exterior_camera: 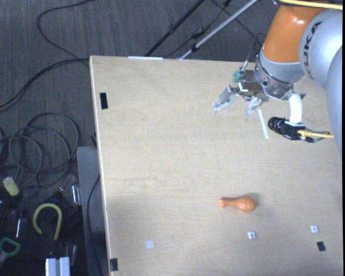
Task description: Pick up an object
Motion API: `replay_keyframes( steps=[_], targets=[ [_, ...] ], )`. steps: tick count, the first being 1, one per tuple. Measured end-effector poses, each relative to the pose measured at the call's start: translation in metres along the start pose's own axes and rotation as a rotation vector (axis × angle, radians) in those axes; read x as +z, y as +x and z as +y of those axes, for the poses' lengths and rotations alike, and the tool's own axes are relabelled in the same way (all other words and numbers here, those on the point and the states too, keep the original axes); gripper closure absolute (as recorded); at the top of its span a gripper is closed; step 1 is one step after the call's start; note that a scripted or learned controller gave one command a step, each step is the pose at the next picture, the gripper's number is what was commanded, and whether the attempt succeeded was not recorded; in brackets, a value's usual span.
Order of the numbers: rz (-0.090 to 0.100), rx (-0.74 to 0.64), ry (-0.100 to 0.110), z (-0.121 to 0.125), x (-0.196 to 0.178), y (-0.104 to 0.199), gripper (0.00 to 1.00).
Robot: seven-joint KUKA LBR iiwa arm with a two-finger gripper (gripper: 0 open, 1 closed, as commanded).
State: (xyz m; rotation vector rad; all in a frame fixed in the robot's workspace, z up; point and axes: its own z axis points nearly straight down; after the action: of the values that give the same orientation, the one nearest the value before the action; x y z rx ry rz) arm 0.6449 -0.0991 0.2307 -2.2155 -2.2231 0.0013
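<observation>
The pale wooden counter (161, 171) takes up most of the scene, with dark carpeted floor (40, 39) to its left strewn with black cables (34, 148). The grey arm (310, 45), with its orange band, reaches over the counter's far right corner. Its end effector (237, 104) hangs above the counter surface with its fingers spread apart and nothing between them. The orange pear-shaped object (239, 203) lies on the counter well apart from the end effector, nearer the counter's front edge. Small black and white markers (251, 234) sit just beyond it toward the front edge.
</observation>
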Motion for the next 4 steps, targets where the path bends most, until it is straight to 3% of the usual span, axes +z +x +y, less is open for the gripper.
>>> replay_keyframes(
  steps=[1, 2, 3, 4],
  targets=[
    [-0.004, -0.028, -0.002, -0.047, -0.051, -0.076, 0.0],
    [-0.004, -0.08, 0.0, -0.024, 0.002, -0.113, 0.0],
    [-0.005, -0.176, -0.001, 0.023, 0.102, -0.121, 0.0],
    [-0.005, -0.277, -0.001, 0.024, 0.146, -0.123, 0.0]
  ],
)
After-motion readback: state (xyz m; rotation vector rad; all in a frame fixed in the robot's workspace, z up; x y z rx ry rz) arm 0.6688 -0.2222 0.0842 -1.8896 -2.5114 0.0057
